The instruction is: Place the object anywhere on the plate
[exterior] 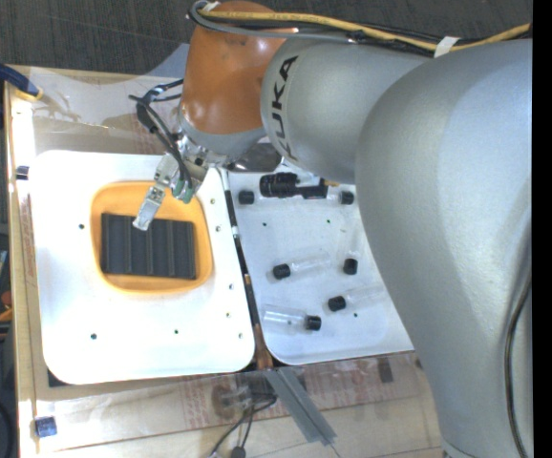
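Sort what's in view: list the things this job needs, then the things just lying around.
For the job:
plate, orange, with a dark ridged centre, in the left bin
claw, over the plate's upper edge

Lying about:
capped clear tubes in the right bin
black part at that bin's top

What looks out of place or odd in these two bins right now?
Nothing looks spilled or broken. Clear black-capped tubes lie scattered at mixed angles in the right bin. The gripper hangs over the orange plate.
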### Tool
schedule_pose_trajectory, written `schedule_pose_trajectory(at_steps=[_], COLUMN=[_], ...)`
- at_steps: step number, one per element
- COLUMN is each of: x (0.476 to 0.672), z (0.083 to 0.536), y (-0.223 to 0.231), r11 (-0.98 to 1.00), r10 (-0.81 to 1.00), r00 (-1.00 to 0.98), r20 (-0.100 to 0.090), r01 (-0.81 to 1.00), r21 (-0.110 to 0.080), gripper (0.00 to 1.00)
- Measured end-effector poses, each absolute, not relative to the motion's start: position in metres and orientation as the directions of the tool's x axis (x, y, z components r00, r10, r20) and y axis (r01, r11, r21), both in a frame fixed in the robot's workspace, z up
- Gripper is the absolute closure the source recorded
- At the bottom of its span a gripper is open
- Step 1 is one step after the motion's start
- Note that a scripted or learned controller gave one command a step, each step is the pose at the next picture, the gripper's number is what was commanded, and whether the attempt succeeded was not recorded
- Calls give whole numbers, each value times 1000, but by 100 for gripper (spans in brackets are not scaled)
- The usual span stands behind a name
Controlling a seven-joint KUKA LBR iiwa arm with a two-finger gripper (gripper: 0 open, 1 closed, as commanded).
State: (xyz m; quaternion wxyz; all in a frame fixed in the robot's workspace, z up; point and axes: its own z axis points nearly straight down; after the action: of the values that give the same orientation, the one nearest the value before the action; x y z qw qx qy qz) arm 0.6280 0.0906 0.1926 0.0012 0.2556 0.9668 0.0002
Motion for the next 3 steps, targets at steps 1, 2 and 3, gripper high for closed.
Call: schedule_pose_trajectory(at_steps=[1,2,3], x=[636,644,630], z=[164,193,211], y=[116,81,112], r11=[938,950,990], r10=[347,313,139], r00=[-938,-950,-990], r20=[2,-2,-2], r01=[347,313,139], r21=[-1,0,0], gripper=[0,0,0])
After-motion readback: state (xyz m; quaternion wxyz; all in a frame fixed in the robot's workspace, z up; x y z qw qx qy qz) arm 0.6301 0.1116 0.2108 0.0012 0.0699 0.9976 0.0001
